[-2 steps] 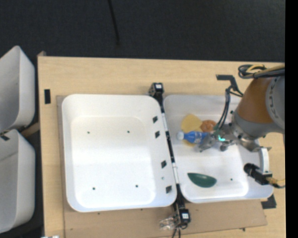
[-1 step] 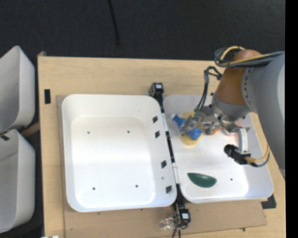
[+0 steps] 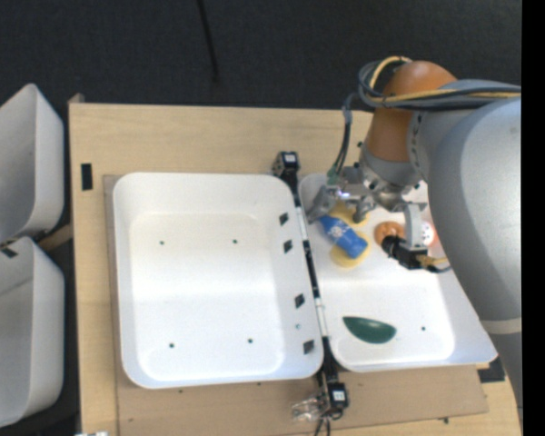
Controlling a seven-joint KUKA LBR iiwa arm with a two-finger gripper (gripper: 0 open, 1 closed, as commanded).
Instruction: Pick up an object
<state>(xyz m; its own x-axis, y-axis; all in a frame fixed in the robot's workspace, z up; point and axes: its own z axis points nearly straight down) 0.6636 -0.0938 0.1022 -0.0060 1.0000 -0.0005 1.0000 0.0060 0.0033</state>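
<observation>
Currently gripper (image 3: 356, 200) lowered into right bin (image 3: 436, 343), upper corner; aperture cannot be told, grasp unconfirmed. Blue object (image 3: 343, 235) lies just below, atop yellow piece (image 3: 351, 254), likely targeted. Orange item (image 3: 388, 233) beside; green piece (image 3: 371, 330) well apart.

Dark floor (image 3: 209, 34) around a light wooden bench (image 3: 200, 134), evenly lit.

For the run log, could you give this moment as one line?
gripper: over right bin | nearest: blue object | grasp: unclear
</observation>
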